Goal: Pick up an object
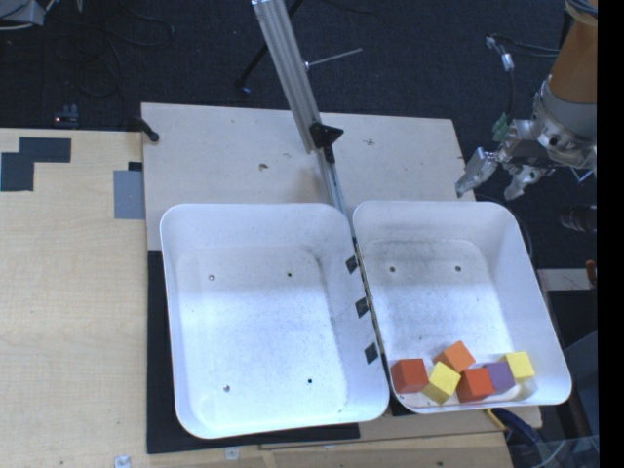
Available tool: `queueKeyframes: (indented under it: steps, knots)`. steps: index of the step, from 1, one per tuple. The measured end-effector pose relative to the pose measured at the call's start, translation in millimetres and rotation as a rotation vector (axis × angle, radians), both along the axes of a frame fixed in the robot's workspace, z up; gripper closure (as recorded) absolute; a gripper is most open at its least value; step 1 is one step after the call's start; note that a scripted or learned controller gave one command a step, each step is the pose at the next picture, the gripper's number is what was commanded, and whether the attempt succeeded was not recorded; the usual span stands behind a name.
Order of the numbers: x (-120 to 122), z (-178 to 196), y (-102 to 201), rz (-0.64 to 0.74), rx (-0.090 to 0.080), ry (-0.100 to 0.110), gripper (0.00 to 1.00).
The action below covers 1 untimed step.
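Several small blocks lie bunched in the near corner of the right bin (507, 232): a red block (409, 374), a yellow block (442, 382), an orange block (454, 356), another red-orange block (476, 384), a purple block (499, 375) and a second yellow block (520, 365). My gripper (494, 176) hangs high above the far right rim of that bin, well away from the blocks. Its fingers are spread open with nothing between them.
The left bin (185, 261) sits beside the right one, with black clips along their shared wall. A slanted aluminium bar (292, 76) rises behind the bins. Light wooden bench surface extends to the left.
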<state>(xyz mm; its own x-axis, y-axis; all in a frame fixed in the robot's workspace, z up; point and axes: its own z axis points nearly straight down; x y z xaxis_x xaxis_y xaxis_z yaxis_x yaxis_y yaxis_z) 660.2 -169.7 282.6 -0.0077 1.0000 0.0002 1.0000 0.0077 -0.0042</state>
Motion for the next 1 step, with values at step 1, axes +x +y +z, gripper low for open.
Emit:
queueKeyframes:
  steps: [1]
  knots:
    - [-8.7, -19.6, -7.6, -0.008, 0.000, 0.000, 0.00]
